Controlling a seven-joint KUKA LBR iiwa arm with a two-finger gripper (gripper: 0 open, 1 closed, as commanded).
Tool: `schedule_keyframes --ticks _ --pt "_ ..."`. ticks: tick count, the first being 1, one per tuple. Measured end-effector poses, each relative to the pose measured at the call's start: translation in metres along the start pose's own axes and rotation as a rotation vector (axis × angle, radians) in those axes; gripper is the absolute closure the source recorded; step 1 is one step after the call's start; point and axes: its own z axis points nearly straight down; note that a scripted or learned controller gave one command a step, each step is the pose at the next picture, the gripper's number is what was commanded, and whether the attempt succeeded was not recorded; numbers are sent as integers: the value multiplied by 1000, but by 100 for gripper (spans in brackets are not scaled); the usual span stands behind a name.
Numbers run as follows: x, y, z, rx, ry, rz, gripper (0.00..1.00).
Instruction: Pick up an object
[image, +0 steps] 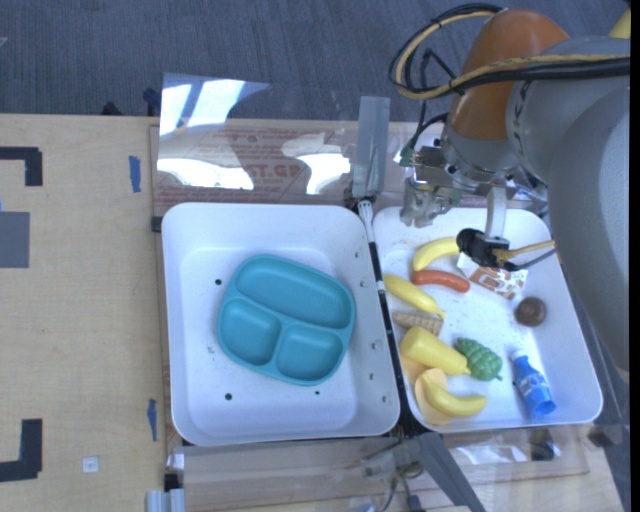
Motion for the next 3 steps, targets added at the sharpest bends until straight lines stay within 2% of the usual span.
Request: schedule_keyframes --ticks 1,2,3 --pt "-7 -52 -19 11 -3 -80 100" --pt "-11 -94 -22 13 -2 -177 100" --pt "-11 -95 -21 14 -2 -177 0"
